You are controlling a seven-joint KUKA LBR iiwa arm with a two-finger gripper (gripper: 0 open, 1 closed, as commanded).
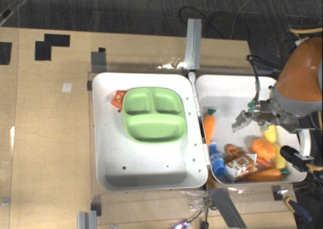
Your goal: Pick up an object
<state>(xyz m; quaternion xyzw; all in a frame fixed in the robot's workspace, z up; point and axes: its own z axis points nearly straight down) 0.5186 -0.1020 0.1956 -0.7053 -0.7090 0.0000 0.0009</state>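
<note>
A light wooden surface (45,137) is carrying two white bins that are sitting side by side. The left bin (146,172) is holding a green plate (154,114) with three sections, lying flat in the top half of the bin. At about 9 o'clock from the plate, a small red and orange thing (117,100) is peeking out, touching the plate's edge. I cannot tell what it is.

The right bin (227,92) is holding a bunch of toys, and they are all crowding near its bottom side. A toy carrot (208,127) with a green top is lying along the bin's left wall. At 6 o'clock from the carrot, a small blue bottle (216,160) is lying just beside it. A little brown thing (232,150) is sitting near the bottle. A small box with a picture on it (242,165) is resting at the bottom. An orange fruit (264,148) is sitting at 1 o'clock from the box, and a yellow thing (272,134) is sitting just above it. A long orange thing (265,175) is lying along the bin's bottom wall.

The grey arm with the orange band (303,79) is reaching in from 3 o'clock. Its jaws (246,117) are hanging over the middle of the right bin, standing open, with nothing between them. The toys are lying at about 5 o'clock from the jaws, apart from them.
</note>
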